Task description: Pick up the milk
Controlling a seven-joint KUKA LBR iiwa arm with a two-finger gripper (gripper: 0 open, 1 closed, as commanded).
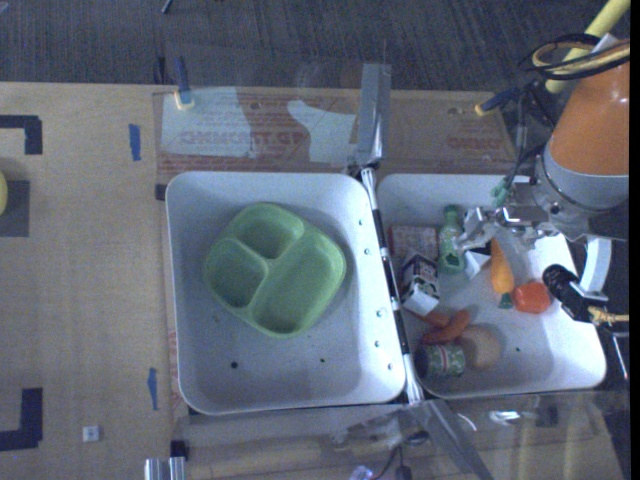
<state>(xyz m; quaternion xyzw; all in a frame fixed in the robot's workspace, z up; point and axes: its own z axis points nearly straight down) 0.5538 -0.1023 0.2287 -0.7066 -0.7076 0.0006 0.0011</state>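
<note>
My view of the claw point(497, 218) is poor: metal parts blur together over the right bin point(570, 368), so I cannot tell whether it is released or clenched. The arm point(590, 128) is cut off at the right edge and hides that bin's far right corner. The milk point(420, 278), a small carton, lies near the right bin's left wall, apart from the claw. A green bottle point(452, 238) sits just beside the claw, an orange carrot point(500, 266) under it. A can point(441, 360) and a potato point(480, 345) crowd the near wall. In the left bin point(200, 368), a green divided plate point(275, 268) leaves open floor toward the near edge.
</note>
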